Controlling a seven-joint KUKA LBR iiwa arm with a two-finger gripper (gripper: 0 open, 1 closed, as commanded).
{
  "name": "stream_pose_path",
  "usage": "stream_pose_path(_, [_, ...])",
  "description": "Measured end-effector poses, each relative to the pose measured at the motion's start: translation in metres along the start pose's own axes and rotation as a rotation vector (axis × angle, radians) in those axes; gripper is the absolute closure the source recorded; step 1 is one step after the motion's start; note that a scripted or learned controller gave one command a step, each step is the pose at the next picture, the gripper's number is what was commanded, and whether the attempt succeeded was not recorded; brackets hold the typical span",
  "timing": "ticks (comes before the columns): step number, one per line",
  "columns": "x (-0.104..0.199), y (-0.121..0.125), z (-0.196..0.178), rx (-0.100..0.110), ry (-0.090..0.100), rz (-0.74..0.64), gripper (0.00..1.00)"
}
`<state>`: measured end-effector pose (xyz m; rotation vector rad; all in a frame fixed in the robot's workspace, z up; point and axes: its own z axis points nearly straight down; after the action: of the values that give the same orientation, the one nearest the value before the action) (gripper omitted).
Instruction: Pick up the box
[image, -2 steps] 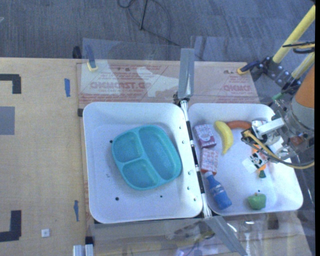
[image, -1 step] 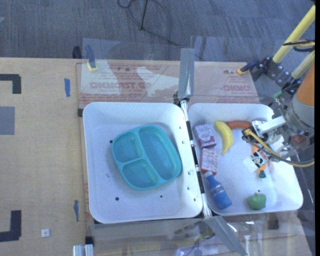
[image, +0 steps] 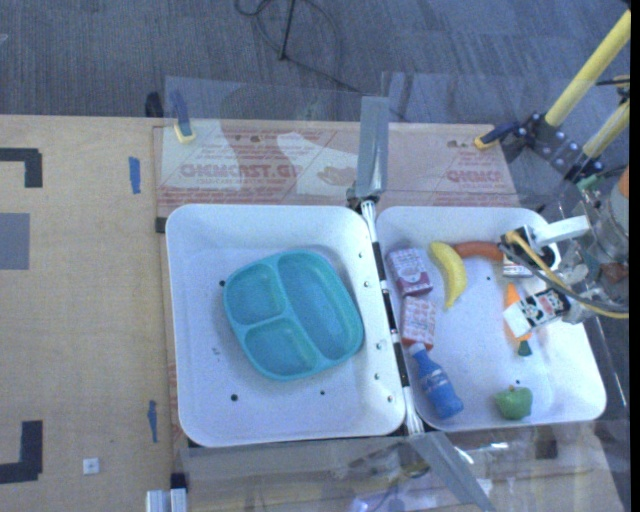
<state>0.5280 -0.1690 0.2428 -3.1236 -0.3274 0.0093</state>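
Well to the left of the claw (image: 541, 303), across the right bin (image: 590, 392), found the box (image: 408, 270) lying flat, just beside a second box (image: 418, 322). Judged light, stiff but crushable card; best gripped across the narrower sides. Could not tell the claw's state, open or closed.

A blue divided plate (image: 292, 314) lies in the middle of the left bin (image: 195, 240). In the right bin (image: 590, 385), a yellow banana (image: 450, 272) rests near the top, a blue bottle (image: 434, 381) lies along the left wall, and a green apple (image: 514, 402) sits near the bottom edge. Both bins rest on a wooden bench (image: 80, 300).
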Motion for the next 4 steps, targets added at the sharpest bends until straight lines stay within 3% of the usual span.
stream_pose_path(1, [-0.011,0.006,0.000,0.002,-0.001,0.002,1.00])
stream_pose_path(2, [0.014,-0.027,-0.026,-0.001,0.001,0.001,1.00])
stream_pose_path(3, [0.015,-0.036,0.018,0.003,-0.001,-0.053,1.00])
stream_pose_path(4, [0.032,-0.044,-0.016,-0.001,0.002,0.004,1.00])
